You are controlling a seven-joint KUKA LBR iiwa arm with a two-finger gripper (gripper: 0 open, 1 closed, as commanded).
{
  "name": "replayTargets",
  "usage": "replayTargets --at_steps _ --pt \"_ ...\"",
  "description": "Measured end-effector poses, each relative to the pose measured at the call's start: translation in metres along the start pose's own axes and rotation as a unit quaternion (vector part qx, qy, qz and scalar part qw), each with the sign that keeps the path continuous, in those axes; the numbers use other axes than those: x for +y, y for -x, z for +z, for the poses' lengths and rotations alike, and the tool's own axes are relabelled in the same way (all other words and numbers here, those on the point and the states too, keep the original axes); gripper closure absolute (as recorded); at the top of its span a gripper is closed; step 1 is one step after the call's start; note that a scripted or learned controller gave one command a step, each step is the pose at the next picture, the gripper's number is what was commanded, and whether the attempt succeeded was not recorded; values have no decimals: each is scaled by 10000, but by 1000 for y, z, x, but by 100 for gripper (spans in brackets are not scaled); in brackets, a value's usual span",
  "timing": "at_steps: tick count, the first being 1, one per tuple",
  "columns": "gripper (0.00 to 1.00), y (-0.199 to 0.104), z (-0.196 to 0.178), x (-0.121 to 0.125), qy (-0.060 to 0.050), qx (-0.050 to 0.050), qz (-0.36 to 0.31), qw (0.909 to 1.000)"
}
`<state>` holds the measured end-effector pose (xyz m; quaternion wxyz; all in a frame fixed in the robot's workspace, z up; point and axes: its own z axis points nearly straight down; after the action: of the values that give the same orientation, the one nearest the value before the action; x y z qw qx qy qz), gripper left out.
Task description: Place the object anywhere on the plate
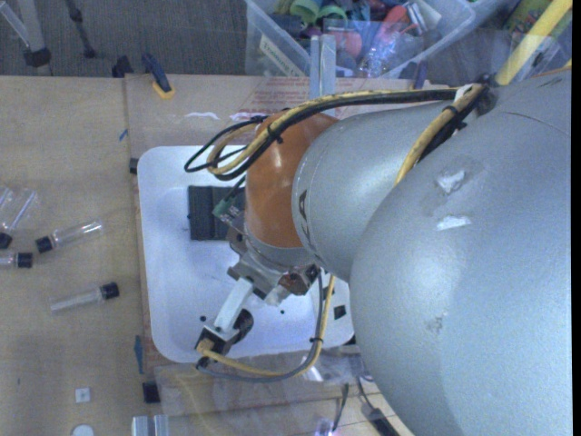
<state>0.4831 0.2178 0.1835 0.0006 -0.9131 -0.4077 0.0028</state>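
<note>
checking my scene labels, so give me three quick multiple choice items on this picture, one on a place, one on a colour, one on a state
1. Where does the black flat thing lie?
A) in a drawer
B) on a shelf
C) in the white bin

2. What colour is the band above the wrist of the arm?
A) orange
B) blue
C) green

3. How are the clear vials left of the bin placed?
A) standing upright
B) lying on their sides
C) stacked in a rack

Answers:
1 C, since the dark rectangle sits on the bin's white floor, in its far part beside the arm.
2 A, since the rounded section between the grey shell and the wrist is plainly orange.
3 B, since each vial rests lengthwise on the wooden bench, black cap pointing sideways.
</note>
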Motion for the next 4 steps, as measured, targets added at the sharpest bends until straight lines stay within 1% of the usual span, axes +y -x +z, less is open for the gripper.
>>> replayTargets --at_steps 1,2,3,4 --pt "100 -18 -6 39 22 12 -4491 8935" --pt "100 -57 41 71 15 9 -1738 9848" --pt "100 -60 -64 56 25 11 -4213 9069" --pt "100 -85 -89 133 16 11 -1252 9921"
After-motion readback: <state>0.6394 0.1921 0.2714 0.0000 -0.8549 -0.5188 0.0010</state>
